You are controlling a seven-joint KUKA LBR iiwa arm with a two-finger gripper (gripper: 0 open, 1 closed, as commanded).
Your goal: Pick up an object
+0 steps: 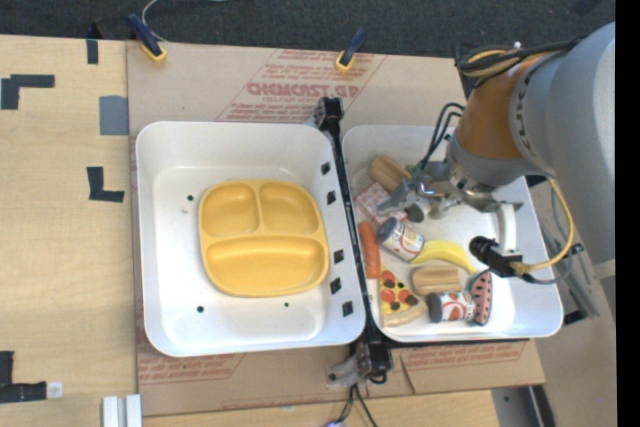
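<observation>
My gripper [412,202] hangs low in the right bin [530,320], near its middle left. It is just above a small can [404,238] with a red and white label, and beside a tan wooden cylinder [387,171]. I cannot make out anything held in it. Around it lie a yellow banana [447,255], an orange carrot [370,250], a pizza slice [396,295], a brown bread piece [436,278] and a pink watermelon slice [481,298]. The arm's orange band [490,120] and grey body cover the bin's far right corner.
The left bin [165,215] holds a yellow divided plate [264,237]. A black divider [340,205] runs between the bins. Both bins rest on cardboard [290,90] held by blue and yellow clamps. A cable [520,265] loops beside the wrist.
</observation>
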